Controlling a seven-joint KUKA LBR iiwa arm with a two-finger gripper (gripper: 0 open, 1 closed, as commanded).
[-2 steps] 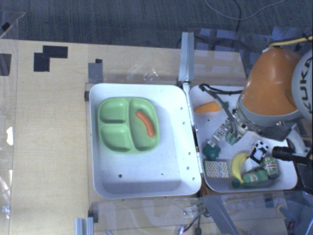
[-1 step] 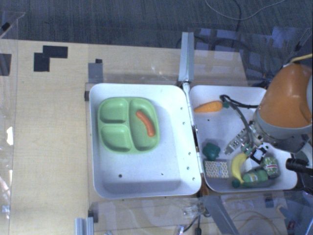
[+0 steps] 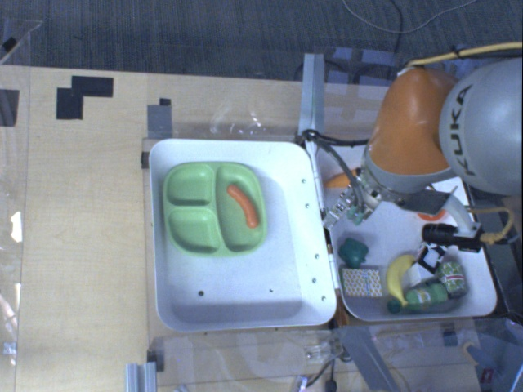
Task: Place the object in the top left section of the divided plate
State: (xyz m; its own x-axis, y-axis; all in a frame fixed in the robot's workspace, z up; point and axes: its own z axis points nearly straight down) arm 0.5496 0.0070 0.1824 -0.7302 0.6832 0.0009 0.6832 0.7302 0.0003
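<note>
A green divided plate (image 3: pixel 169 212) lies in the left bin (image 3: pixel 245 296). Its top left section (image 3: pixel 189 184) holds nothing. A red-orange sausage-shaped object (image 3: pixel 243 205) lies in the long right section. My gripper (image 3: pixel 354 206) hangs over the left part of the right bin (image 3: pixel 484 299), close to the wall between the bins. It sits just above a dark green object (image 3: pixel 354 251). The arm's orange band and grey body cover the back of the right bin.
The right bin holds a banana (image 3: pixel 398 274), a green bottle (image 3: pixel 425 298), a patterned square pad (image 3: pixel 362 282), a small can (image 3: pixel 452 278) and an orange item (image 3: pixel 337 181) partly under the arm. A metal post (image 3: pixel 311 96) stands behind the bins.
</note>
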